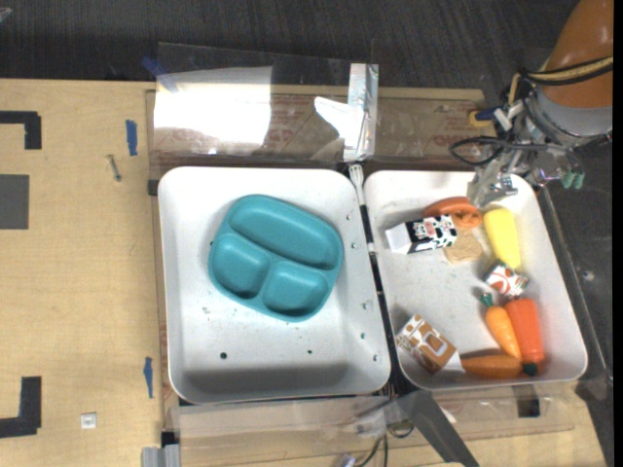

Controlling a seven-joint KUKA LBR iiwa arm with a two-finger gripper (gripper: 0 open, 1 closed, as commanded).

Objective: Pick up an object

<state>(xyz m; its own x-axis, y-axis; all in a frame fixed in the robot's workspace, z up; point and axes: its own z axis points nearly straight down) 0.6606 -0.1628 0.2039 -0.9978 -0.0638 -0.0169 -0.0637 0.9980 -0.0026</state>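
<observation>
- We see the arm [582, 56], grey with an orange band, reaching in at the upper right, above the far right corner of the right bin [428, 300].
- The gripper [494, 188] hangs over that bin's far edge, just above the yellow toy corn [502, 235]; we cannot tell whether anything sits between its fingers, nor whether they are apart or together.
- In the right bin, near the far side, a small black-and-white cow-print carton [424, 233] lies beside an orange piece [454, 209] and a tan cracker-like piece [465, 249].
- Below the corn rests a small red-and-white item [504, 282], its kind unclear.
- Toward the near right corner three orange toy carrots lie close together: one upright carrot with a dark tip [526, 331], a shorter one [500, 329] touching its left side, and one lying flat along the near wall [493, 365].
- A brown-and-white patterned box [426, 343] sits at the near left of that bin.
- The left bin [185, 339] holds a teal divided plate [276, 255], three compartments facing up.
</observation>
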